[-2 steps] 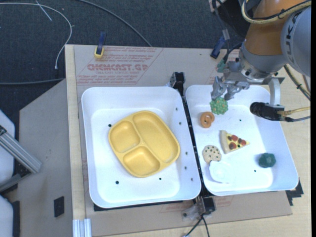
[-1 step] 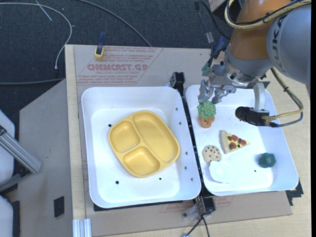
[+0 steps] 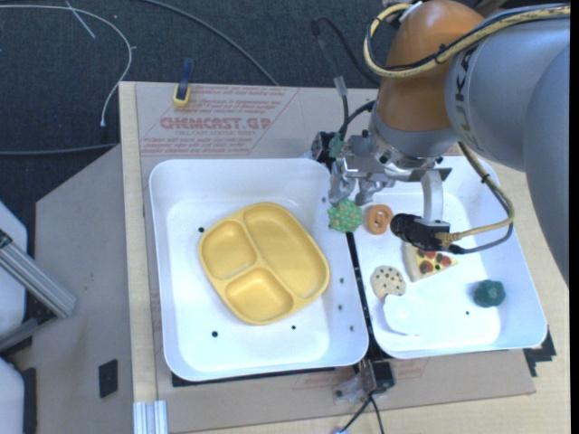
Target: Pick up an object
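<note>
My gripper hangs over the divide between the two bins, pointing down. A small green knobbly toy, like a broccoli floret, sits right at the fingertips, and the gripper looks shut on its top. In the right bin lie a small orange donut, a pizza slice, a chocolate-chip cookie and a dark green ball. The wrist hides the right bin's far left corner.
A yellow divided plate lies in the middle of the left bin. A black cable plug from the wrist dangles above the pizza slice. The arm's grey and orange body covers the right bin's far side.
</note>
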Available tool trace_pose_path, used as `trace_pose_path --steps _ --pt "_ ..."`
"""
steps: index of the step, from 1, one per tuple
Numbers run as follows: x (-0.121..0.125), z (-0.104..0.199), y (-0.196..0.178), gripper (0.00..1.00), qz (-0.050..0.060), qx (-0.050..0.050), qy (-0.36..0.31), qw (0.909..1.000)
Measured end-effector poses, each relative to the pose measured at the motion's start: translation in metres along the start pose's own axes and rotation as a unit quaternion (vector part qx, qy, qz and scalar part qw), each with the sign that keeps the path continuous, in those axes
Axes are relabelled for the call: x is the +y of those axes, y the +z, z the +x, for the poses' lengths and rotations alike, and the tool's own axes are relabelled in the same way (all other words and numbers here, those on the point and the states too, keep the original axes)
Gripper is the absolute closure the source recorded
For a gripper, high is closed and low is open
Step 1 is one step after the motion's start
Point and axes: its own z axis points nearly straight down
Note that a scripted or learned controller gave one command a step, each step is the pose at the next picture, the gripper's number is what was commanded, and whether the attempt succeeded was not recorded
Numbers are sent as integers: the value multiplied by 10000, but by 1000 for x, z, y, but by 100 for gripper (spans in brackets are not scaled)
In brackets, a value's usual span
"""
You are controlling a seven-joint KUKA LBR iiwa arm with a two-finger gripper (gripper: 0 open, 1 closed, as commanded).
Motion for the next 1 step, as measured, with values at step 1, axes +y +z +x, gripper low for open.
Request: trace_pose_path --steps 1 --pt "-9 44 -6 100 -12 -2 1 10000"
